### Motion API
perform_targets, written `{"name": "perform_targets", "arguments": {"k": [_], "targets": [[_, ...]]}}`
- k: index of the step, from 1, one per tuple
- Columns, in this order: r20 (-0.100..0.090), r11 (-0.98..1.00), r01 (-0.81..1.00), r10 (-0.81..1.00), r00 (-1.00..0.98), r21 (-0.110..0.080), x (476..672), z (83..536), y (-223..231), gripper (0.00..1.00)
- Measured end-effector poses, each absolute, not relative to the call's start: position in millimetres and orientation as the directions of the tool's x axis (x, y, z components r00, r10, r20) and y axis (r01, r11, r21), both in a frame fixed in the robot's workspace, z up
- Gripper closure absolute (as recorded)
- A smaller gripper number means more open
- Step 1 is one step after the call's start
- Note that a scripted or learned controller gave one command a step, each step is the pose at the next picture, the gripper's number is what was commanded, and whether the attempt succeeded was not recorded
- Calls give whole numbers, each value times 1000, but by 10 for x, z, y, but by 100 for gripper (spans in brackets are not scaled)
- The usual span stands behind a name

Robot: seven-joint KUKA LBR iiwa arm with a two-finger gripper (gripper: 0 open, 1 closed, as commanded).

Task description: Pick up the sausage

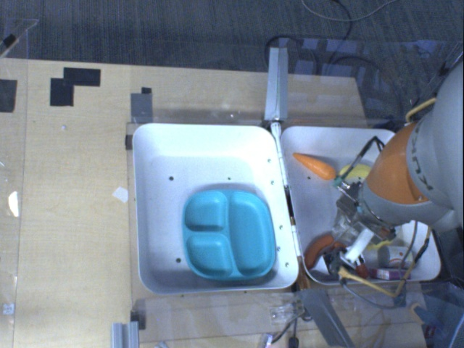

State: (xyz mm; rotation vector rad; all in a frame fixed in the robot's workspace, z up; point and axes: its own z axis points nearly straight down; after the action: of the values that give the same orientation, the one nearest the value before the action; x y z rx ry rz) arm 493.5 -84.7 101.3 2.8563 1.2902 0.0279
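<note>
Low in the right bin (428, 265), the jaws (346, 254) hang just beside the brown sausage (317, 249), at the near-left corner; whether spread or pressed together, cannot tell. Sausage looks ungrasped, lift not yet done. Count: two bins, one sausage, one carrot (315, 165), one blue divided tray (229, 233) in the left bin (152, 194).
</note>
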Motion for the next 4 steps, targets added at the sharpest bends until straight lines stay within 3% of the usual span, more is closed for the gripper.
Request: {"name": "perform_targets", "arguments": {"k": [1, 2, 3, 4], "targets": [[1, -366, 930, 930, 366, 5, 4883, 1426, -1452, 100], [-3, 62, 998, 998, -62, 6, 4884, 1680, -1920, 100], [-2, 62, 998, 998, -62, 6, 4884, 1680, -1920, 0], [-4, 254, 967, 967, -254, 9, 4900, 911, -1699, 0]]}}
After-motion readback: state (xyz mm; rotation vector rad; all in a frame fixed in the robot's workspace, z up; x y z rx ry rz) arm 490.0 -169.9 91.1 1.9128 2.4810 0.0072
